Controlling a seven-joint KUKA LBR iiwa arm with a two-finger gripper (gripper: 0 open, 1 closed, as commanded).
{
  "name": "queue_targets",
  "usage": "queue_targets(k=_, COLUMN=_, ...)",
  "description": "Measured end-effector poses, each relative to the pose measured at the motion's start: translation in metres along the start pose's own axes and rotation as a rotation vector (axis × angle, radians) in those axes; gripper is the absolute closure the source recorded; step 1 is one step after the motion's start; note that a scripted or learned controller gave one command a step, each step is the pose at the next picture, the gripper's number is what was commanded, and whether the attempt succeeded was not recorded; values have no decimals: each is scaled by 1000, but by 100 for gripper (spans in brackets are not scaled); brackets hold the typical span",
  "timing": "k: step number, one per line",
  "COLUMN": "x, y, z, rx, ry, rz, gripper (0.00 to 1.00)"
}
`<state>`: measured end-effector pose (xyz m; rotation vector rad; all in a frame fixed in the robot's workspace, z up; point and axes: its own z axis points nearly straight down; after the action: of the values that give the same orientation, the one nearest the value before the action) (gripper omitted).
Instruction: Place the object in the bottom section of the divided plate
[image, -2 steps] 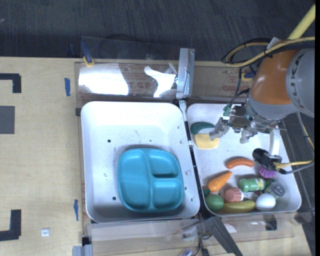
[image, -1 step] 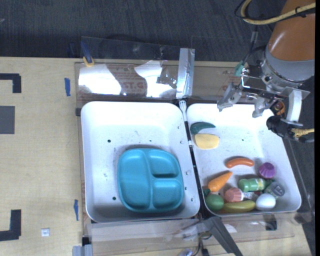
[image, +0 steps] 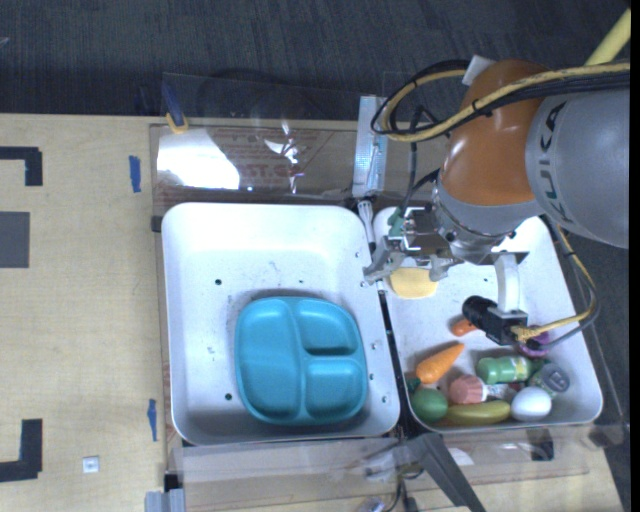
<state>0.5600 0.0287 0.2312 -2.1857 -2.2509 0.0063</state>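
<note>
The surface lies far to the left of the claw. The left bin is also to the left, with its right wall just beside the claw. The plate is blue with three sections. It lies in this bin, left of and below the claw and well apart from it.

The claw hangs over the top-left corner of the right bin, close to the walls between the bins. This view does not show how far open it is or whether it has hold of anything. The yellow piece, pale and rounded, shows directly beneath the claw, touching it or nearly so. It is taken to be the task's object. Whether it rests on the bin floor or is lifted cannot be told.

A carrot lies right of and below the claw. An egg lies further right among other toy foods, all well apart from the claw.

The step in hand is judged to be securing the yellow piece. Recommended procedure:

1. Confirm the grip before travel. The piece looks smooth and low, and it may slip.
2. Lift straight up until clear of both bin walls.
3. Move left and down toward the plate.
4. Centre over the section nearest the view's lower edge, away from the ridges.
5. Lower close to the plate before release, so the piece does not roll into another section.
</note>
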Motion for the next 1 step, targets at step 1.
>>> queue_targets(k=1, x=-40, y=4, z=-101, rx=-12, ry=-1, rz=83, gripper=0)
